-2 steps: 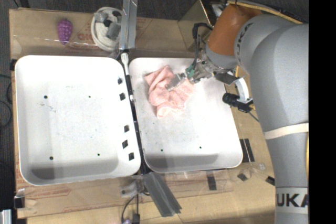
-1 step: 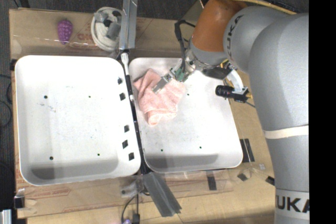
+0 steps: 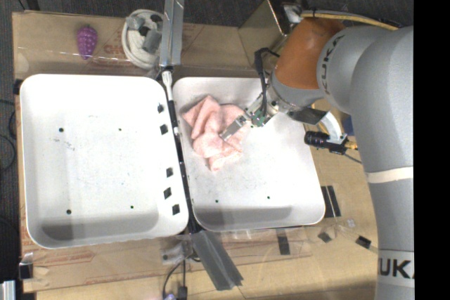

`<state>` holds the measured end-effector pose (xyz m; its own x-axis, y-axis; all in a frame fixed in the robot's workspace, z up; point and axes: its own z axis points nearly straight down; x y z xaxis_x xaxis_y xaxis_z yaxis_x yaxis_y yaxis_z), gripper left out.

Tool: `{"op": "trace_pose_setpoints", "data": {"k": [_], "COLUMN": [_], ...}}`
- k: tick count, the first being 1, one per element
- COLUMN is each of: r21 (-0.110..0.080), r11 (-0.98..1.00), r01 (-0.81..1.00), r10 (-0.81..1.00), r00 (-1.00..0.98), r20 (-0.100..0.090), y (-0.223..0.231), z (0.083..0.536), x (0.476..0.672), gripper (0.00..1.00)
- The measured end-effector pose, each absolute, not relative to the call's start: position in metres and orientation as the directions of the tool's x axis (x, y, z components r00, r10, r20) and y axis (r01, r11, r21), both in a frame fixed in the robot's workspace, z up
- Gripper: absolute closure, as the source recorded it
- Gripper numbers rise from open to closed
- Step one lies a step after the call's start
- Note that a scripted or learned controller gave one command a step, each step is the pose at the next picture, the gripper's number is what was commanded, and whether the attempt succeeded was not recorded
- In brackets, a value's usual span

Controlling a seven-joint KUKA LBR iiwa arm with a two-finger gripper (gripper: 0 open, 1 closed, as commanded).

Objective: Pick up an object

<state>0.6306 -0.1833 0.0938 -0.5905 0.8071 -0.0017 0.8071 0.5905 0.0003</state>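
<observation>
Pink cloth point(image 3: 213, 131), one item, crumpled, is lying in the right bin point(image 3: 295, 193) toward its far left corner; we are counting nothing else in that bin. One gripper point(image 3: 230, 130) is reaching down onto the cloth's right side, and we are unable to tell how its jaws are standing, since they are too small and blurred against the folds. Two white bins are sitting side by side; the left bin point(image 3: 91, 151) is holding nothing we are able to make out. One purple object point(image 3: 86, 41) is resting on the bench's far left corner, its kind unclear.
</observation>
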Motion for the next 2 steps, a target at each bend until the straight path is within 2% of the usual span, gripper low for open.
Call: {"op": "trace_pose_setpoints", "data": {"k": [1, 2], "r21": [-0.001, -0.001], "r11": [0.700, 0.354], "r01": [0.715, 0.935], "r10": [0.715, 0.935], "r00": [-0.700, -0.354], "r20": [0.001, -0.001], "y": [-0.136, -0.141], "z": [0.093, 0.093], "x": [0.629, 0.649], "gripper": [0.00, 0.00]}}
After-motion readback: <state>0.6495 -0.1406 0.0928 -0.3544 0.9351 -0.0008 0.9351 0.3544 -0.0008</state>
